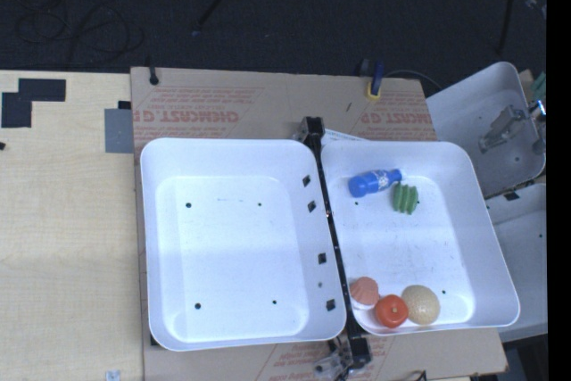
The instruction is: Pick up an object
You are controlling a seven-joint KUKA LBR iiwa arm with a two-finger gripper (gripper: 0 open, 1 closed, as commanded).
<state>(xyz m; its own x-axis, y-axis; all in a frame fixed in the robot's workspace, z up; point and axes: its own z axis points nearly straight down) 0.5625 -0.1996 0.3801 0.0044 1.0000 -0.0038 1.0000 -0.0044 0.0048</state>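
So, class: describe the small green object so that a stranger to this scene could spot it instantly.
Find the right-hand white bin of the pair. Near its far end lies a blue bottle; the green object sits just to that bottle's right. It is the bin's one green thing, ridged and stubby, well apart from the three round items clustered at the near edge.

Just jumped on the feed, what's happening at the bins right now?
Nothing is being handled at this moment. The right bin holds everything: a blue bottle lying on its side with a small green object beside it near the far end, and a pinkish piece, a red round object and a tan ball clustered at the near edge.
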